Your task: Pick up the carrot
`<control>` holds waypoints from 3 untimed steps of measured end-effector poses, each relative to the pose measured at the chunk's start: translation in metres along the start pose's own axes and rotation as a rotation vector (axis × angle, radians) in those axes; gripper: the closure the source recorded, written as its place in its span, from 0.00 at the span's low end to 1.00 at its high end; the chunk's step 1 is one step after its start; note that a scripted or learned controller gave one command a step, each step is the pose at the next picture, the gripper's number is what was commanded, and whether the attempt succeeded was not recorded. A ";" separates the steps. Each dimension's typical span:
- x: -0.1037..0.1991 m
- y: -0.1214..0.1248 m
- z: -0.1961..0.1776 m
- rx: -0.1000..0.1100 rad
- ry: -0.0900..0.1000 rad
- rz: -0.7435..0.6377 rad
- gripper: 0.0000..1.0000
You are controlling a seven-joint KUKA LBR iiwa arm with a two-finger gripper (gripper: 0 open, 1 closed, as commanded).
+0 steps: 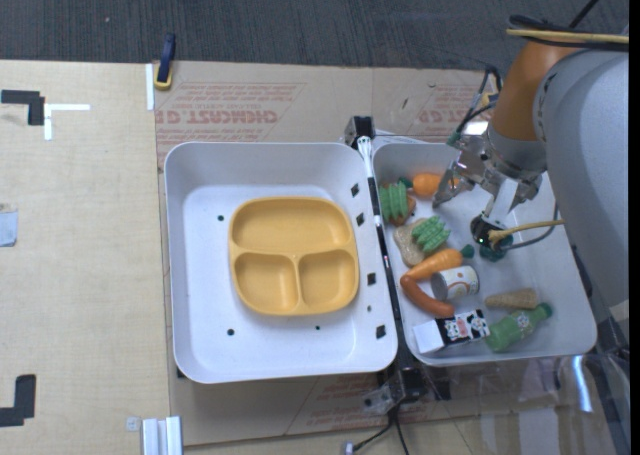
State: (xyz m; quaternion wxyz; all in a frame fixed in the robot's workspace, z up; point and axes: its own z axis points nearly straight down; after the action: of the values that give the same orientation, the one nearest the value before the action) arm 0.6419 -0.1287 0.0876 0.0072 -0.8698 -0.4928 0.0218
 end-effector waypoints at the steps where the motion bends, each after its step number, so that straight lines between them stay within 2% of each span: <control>1: 0.013 -0.011 -0.001 0.000 -0.001 0.196 0.00; 2: 0.022 -0.020 -0.001 0.006 0.016 0.496 0.00; 3: 0.016 -0.021 0.000 -0.001 0.024 0.579 0.00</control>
State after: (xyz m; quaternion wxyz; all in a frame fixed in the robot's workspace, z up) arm 0.6324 -0.1041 0.0879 0.0059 -0.9745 -0.2241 0.0124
